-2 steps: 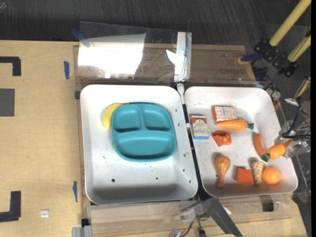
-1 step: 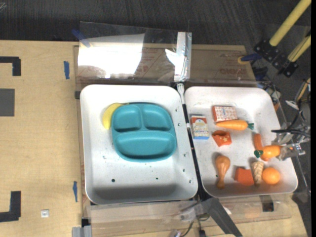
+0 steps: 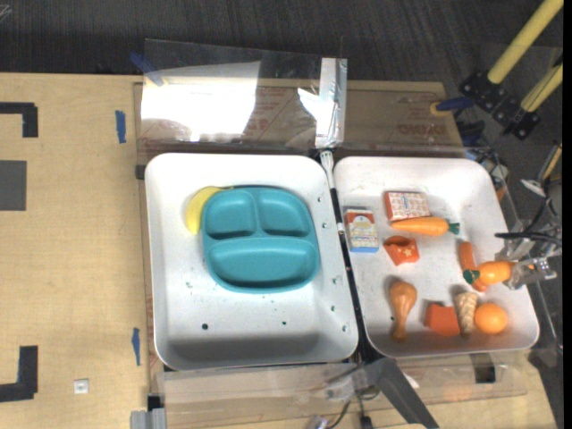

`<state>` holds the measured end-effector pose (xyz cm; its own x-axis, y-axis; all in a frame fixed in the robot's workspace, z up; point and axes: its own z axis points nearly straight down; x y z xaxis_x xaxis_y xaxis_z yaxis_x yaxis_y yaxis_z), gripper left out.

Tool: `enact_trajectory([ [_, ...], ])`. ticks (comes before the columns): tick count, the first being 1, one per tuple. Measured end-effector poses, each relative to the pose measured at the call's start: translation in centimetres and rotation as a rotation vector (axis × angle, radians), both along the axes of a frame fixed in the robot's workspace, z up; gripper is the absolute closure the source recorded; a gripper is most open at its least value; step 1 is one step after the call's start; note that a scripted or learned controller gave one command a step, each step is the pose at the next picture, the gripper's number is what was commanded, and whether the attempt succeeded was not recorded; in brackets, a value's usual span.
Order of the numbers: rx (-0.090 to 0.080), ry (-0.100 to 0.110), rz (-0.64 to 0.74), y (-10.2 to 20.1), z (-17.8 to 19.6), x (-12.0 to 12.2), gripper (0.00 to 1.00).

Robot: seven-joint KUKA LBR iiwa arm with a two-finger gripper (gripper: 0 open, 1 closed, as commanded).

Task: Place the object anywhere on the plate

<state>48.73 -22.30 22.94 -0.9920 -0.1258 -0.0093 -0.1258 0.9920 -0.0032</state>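
plate point(image 3: 260, 238), the teal divided one, sits in the left bin point(image 3: 170, 329), left of centre frame, with something yellow point(image 3: 195, 208) tucked under its upper-left rim. your hand point(image 3: 527, 271) is at the far right edge by a small carrot point(image 3: 493, 273); i cannot tell its state. crowding in the right bin point(image 3: 447, 172) is the risk: orange point(image 3: 490, 317), drumstick point(image 3: 401, 304) and cartons could get nudged or grabbed instead, and the divider between bins could snag the carry.

shallow white bins: 2 point(image 3: 237, 347) point(image 3: 429, 170) | teal divided plastic plate: 1 point(image 3: 260, 238) | orange toy carrots: 2 point(image 3: 420, 226) point(image 3: 466, 256) | small printed cartons: 2 point(image 3: 406, 206) point(image 3: 361, 231) | brown toy drumstick: 1 point(image 3: 402, 302) | round orange fruit: 1 point(image 3: 490, 317)
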Motion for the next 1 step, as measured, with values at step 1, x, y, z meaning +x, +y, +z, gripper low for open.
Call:
enact_trajectory([
  [1,-0.001,0.000,0.104,-0.03,0.52,-0.01,1.00],
])
